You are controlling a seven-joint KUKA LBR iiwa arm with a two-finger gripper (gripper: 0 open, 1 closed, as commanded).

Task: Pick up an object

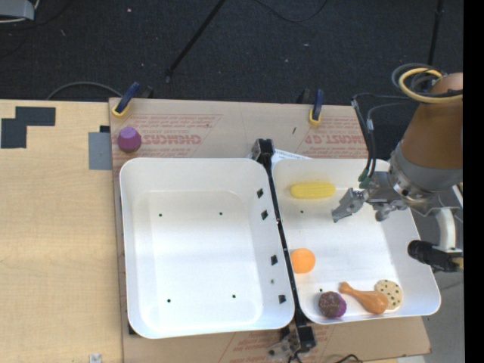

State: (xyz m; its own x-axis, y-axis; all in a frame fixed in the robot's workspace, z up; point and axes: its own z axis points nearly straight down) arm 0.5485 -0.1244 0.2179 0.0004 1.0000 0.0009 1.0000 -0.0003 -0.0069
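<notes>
The corn cob (312,190), yellow, lies in the upper part of the right bin (423,297), just left of the claw (367,206), likely the nearest thing to take. The claw hangs over that bin with its fingers spread and nothing between them. Lower in the same bin lie an orange ball (302,261), a purple ball (331,304), a drumstick (364,296) and a cookie (389,292). A purple cup (129,139) stands on the desk (53,240), upper left.

A robotics lab: clamped cardboard (227,131) under white bins (197,180), tripod legs (200,32), loose cables (72,89).
</notes>
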